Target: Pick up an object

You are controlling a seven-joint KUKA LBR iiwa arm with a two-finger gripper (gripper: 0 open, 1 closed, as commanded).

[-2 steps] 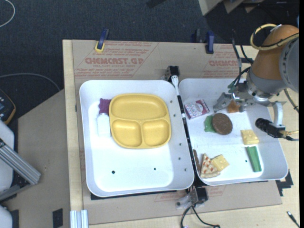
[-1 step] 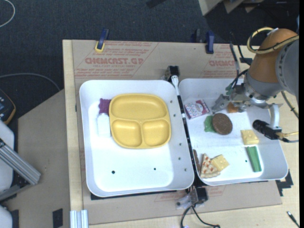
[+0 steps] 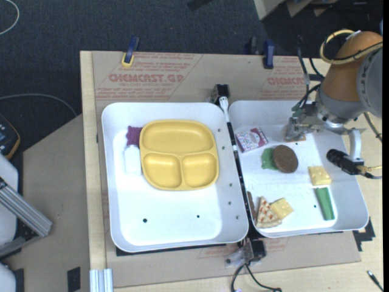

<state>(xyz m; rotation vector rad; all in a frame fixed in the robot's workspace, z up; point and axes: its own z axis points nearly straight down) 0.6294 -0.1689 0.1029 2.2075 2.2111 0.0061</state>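
Dark carpet surrounds the desk (image 3: 182, 72), where 2 white bins sit side by side. Whether the tool (image 3: 296, 128) is released or clenched cannot be told; it hangs over the right bin (image 3: 358, 208) near its far edge, just behind the brown patty (image 3: 284, 158), likely lining up a pick. A yellow tray (image 3: 179, 153) lies in the left bin (image 3: 170, 230), apart from the reach.

My gripper (image 3: 296, 128) hangs over the right bin's (image 3: 358, 205) far edge, just beyond the burger (image 3: 284, 158), yellow tray (image 3: 179, 153) left.
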